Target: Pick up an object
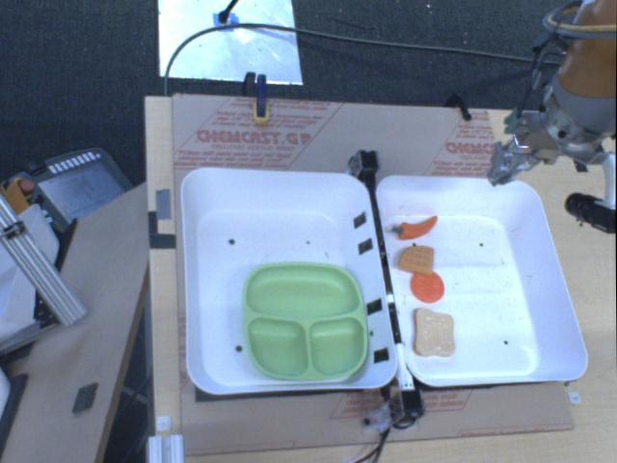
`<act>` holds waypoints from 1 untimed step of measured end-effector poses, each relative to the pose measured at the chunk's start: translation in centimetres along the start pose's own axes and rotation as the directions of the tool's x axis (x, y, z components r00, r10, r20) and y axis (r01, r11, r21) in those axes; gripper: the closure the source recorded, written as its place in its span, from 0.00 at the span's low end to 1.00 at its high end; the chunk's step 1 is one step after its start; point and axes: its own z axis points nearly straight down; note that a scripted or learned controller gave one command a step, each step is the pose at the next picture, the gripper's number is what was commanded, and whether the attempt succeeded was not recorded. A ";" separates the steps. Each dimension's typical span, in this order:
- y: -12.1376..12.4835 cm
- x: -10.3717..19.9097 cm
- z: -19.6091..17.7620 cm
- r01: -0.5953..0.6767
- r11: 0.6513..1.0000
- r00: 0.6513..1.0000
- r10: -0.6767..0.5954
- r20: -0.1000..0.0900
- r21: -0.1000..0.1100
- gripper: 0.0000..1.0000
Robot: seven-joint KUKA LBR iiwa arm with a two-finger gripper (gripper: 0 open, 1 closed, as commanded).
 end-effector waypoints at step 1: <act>-0.5 4.5 0.1 0.000 1.000 1.000 0.000 0.000 0.002 1.00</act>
